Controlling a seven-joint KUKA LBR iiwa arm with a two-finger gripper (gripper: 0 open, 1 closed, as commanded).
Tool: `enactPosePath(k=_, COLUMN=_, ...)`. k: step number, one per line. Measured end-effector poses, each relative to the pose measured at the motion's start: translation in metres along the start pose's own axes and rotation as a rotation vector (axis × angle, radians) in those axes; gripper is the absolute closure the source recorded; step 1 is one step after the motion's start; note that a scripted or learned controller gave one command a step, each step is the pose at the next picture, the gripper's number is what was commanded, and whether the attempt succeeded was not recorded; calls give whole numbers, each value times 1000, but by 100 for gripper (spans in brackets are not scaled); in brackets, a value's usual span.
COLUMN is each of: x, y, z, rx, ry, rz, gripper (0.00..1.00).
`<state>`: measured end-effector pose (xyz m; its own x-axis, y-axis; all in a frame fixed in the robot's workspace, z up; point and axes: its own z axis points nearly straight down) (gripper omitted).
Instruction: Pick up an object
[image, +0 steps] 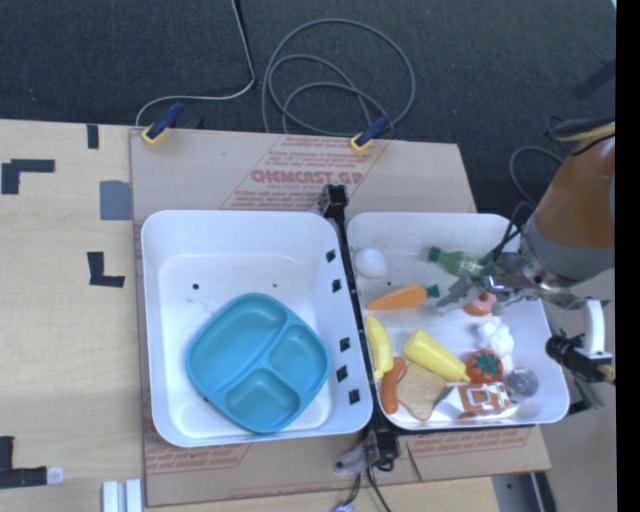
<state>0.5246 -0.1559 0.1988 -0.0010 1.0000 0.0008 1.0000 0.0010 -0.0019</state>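
The right bin (520, 225) holds several toy foods: a white egg (371, 262), an orange carrot (398, 297), a green bottle (458, 262), a yellow banana (378, 344), a yellow pepper (433, 355), a brown sausage (392, 384), a slice of toast (421, 392), a red tomato (484, 366) and a white lump (495, 333). My gripper (482, 288) is low over the bin's right part, between the green bottle and the white lump. A small pink-red piece (484, 304) lies right under it. I cannot make out whether anything is gripped.
The left bin (160, 240) holds a blue divided plate (258, 362). An orange-and-white card (483, 401) and a grey round piece (522, 381) lie at the right bin's front right corner. A black divider (346, 300) runs between the bins. Cables (340, 70) loop behind the bench.
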Motion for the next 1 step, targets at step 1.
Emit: enactPosePath(k=1, x=41, y=-22, z=93, rx=10, ry=4, rz=-1, gripper=0)
